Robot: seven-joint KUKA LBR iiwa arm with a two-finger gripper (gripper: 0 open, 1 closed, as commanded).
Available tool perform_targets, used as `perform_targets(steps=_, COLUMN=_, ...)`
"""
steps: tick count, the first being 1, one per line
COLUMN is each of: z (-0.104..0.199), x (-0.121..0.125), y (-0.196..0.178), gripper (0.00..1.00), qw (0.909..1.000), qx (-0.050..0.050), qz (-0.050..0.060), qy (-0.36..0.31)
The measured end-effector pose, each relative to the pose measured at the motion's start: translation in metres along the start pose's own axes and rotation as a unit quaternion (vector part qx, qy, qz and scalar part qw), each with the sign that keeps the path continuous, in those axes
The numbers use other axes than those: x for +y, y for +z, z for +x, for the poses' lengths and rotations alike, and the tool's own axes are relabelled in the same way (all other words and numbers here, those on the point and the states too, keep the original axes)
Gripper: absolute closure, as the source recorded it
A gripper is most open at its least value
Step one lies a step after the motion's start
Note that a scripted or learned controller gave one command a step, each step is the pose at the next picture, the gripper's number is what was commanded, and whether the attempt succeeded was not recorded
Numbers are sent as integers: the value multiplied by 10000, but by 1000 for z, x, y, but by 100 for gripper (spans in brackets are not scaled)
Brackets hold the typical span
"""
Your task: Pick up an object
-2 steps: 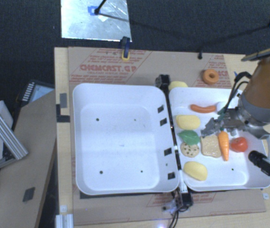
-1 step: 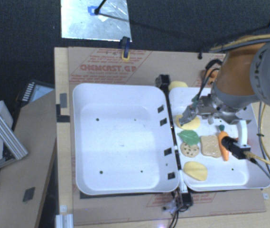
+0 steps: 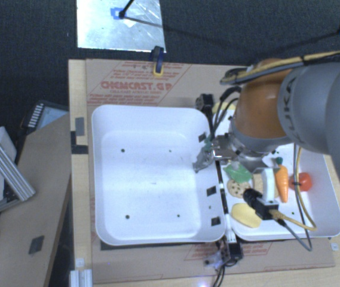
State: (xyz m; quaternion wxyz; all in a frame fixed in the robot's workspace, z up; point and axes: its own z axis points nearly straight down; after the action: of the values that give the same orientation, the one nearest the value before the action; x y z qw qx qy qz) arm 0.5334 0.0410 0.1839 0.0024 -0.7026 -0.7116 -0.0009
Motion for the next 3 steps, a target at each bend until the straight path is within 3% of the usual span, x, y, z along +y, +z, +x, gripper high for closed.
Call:
perform_targets(steps=1, z=77, x=-37, y=41, gripper=0, qw=10000, qx=-7, qz=15, qy=7)
perform_targets(steps=2, z=72, x=-33, y=28, gripper=100, qw=10000, qx=-17, qz=-19, qy=52)
perform_targets(steps=3, z=1, x=-46, y=-62, gripper=100, qw=9999, qx=-28, qz=-55, qy=87)
